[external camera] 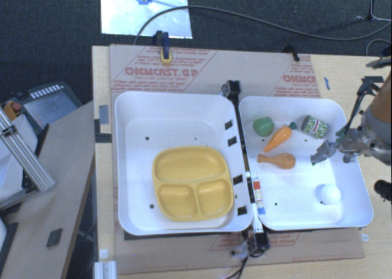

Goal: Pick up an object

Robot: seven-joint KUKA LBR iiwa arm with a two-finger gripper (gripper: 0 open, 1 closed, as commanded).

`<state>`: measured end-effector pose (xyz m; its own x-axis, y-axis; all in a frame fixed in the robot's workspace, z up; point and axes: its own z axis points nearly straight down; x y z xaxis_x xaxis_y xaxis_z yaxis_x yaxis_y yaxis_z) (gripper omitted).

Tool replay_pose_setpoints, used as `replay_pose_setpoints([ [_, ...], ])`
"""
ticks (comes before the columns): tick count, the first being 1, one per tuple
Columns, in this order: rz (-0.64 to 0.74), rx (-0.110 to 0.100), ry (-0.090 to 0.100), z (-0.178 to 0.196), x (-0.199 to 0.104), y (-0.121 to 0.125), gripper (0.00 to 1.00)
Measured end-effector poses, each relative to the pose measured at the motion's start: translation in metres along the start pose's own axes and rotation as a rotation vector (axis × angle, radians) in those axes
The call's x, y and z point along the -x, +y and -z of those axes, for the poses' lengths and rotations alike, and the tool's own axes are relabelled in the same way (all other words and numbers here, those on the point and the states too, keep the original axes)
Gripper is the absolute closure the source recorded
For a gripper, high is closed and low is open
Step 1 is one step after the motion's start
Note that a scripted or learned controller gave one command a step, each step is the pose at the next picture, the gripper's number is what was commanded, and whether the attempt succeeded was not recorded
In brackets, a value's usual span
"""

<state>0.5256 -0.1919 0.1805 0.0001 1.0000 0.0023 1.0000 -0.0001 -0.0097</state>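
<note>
Table [104,167]: light wood, bearing two shallow white bins side by side on a printed board.

Left bin [131,118]: holds one yellow divided tray [191,183] with three compartments, lying flat toward the near side. Nothing rests in its compartments.

Right bin [358,210]: holds five loose items, all lying on the floor of the bin.
- Green ball [264,126], far left corner.
- Orange carrot [278,137], just beside the ball, lying at a slant.
- Tan drumstick-shaped toy [277,160], near the carrot, toward the near side.
- Small green-and-white can [314,126], on its side, far right area.
- White ball [329,194], near right corner, apart from the rest.

Claw [331,151]: enters over the right rim of the right bin, low, between the can and the white ball. Nothing is seen between its fingers; whether they stand wide or narrow cannot be told from this angle.

Task status: judged not yet done. Every item sits in the bin and none is lifted. Left to do: settle on an item, close on it, raise it clear. The can and the white ball look the nearest candidates.
</note>
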Motion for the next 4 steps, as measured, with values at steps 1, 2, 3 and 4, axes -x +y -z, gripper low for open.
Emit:
replay_pose_setpoints([
  [1, 0.003, 0.011, -0.003, 0.006, 0.0, 0.003, 0.0],
  [2, 0.002, 0.008, -0.002, -0.036, 0.001, 0.002, 0.0],
  [3, 0.001, 0.007, -0.002, -0.092, 0.01, 0.006, 0.0],
  [4, 0.001, 0.011, -0.003, -0.096, 0.01, 0.007, 0.0],
])
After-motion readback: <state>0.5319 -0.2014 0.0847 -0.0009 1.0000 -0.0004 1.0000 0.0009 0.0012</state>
